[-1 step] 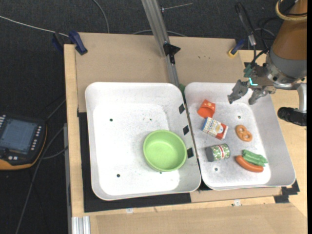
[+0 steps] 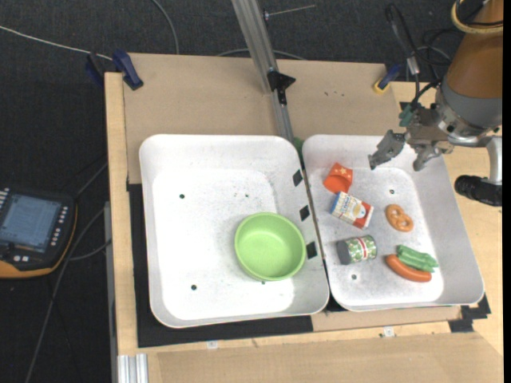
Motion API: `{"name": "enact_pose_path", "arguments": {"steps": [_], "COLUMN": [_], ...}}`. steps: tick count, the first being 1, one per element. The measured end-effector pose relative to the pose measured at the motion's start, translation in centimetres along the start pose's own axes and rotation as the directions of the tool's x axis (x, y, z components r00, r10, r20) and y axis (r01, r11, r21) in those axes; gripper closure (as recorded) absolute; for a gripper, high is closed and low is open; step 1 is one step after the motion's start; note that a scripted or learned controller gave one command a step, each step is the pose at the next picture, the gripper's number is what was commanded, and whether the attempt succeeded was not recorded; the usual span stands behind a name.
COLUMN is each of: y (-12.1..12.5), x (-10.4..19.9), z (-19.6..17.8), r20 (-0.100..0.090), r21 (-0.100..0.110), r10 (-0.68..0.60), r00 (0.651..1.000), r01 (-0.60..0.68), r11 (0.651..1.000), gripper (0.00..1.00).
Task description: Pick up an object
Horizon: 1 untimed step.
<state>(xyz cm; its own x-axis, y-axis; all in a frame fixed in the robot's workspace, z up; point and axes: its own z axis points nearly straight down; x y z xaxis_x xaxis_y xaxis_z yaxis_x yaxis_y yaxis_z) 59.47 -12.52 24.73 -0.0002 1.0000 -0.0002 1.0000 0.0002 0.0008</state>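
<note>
End effector (image 2: 403,154) hangs wide open, holding nothing, above the right bin (image 2: 447,214); best lowered straight over the orange block (image 2: 338,177), fingers straddling it.

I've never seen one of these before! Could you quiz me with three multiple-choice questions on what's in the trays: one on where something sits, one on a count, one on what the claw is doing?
1. Where is the green bowl?
A. left bin
B. right bin
C. on the floor

2. How many items lie in the right bin?
A. two
B. five
C. nine

3. The gripper is:
A. open, holding nothing
B. shut on the bowl
C. shut on the pretzel

Key: 1 A, the bowl rests in the left bin. 2 B, five small items there. 3 A, its fingers spread over the bin's far end.
</note>
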Motion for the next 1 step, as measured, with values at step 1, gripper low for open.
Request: {"name": "enact_pose_path", "arguments": {"steps": [1], "y": [0.03], "x": [-0.26], "z": [4.21], "r20": [0.0], "r21": [0.004], "r10": [0.0], "r00": [1.0], "r01": [0.0], "r11": [1.0], "gripper": [0.0]}}
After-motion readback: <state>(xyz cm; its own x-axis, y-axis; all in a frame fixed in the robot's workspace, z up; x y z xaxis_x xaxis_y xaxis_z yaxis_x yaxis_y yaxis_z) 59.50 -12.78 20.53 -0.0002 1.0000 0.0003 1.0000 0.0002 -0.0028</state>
